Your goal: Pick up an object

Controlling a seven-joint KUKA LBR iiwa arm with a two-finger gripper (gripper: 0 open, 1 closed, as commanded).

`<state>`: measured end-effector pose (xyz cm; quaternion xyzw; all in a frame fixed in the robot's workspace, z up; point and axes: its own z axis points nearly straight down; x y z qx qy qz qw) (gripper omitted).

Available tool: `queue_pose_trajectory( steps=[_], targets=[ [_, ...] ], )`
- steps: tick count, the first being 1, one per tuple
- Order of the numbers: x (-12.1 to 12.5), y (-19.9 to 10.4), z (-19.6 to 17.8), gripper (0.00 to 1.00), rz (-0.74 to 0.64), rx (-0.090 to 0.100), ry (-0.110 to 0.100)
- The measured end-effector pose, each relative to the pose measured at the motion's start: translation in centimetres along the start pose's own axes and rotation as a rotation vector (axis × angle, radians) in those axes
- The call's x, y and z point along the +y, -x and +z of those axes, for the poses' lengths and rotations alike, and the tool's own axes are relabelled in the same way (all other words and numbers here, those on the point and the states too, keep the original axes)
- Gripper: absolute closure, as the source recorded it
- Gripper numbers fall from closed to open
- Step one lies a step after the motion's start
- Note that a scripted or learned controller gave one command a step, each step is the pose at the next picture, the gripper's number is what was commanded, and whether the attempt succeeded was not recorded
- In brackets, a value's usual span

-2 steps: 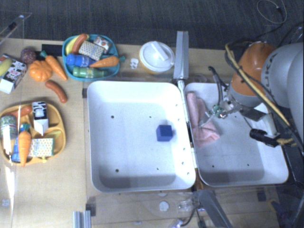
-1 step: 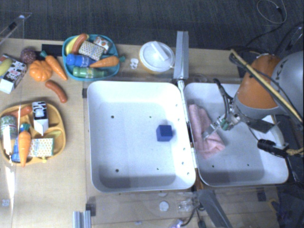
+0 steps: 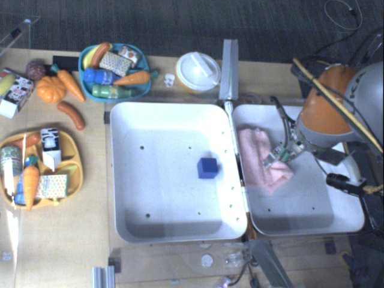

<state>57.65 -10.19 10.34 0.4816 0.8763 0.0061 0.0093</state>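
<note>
A pink cloth [image 3: 259, 155] lies crumpled in the left part of the right bin [image 3: 312, 218]. My gripper [image 3: 277, 158] is down on the cloth's right side, reaching in from the right under the orange-banded wrist. A small blue cube [image 3: 207, 167] sits alone near the middle right of the left bin [image 3: 150, 221]. The gripper is well to the right of the cube, across the wall between the bins.
Off the bins to the left are a blue bowl [image 3: 114, 71] and a yellow tray [image 3: 42, 170] of toy food, plus loose toy vegetables. A white lidded container [image 3: 198, 71] stands behind the left bin. Cables run along the right side.
</note>
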Motion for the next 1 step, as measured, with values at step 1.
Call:
queue_pose_trajectory(
  steps=[1],
  targets=[
    [8.71, -0.28, -8.13, 1.00, 0.056, 0.006, -0.015]
  ],
)
